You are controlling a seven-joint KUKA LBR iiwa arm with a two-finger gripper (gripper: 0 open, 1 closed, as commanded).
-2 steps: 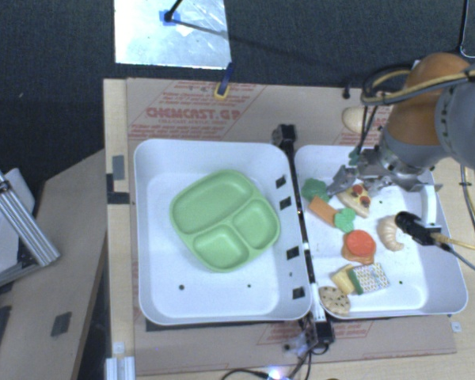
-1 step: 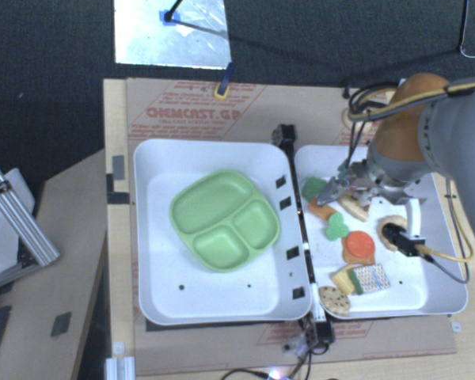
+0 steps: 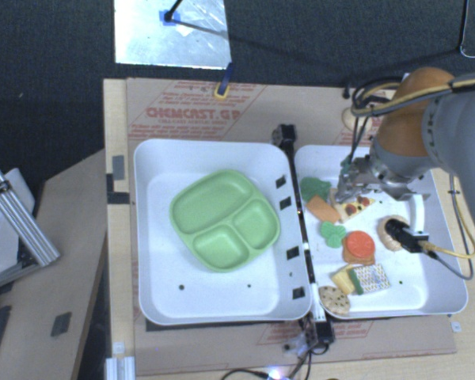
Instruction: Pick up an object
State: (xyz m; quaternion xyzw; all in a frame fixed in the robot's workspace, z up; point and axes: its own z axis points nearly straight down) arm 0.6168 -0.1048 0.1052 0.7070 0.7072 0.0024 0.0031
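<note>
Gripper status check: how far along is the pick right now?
Done: the arm has reached into the right bin, with the gripper low over the pizza slice and carrot. In hand: nothing visibly lifted; the grasp itself is hidden. Left: close, raise an item. The green tray sits in the left bin.

There are two white bins: the left bin and the right bin. One green divided plate lies far left of the gripper. About nine small toy food pieces lie around and below the gripper.
</note>
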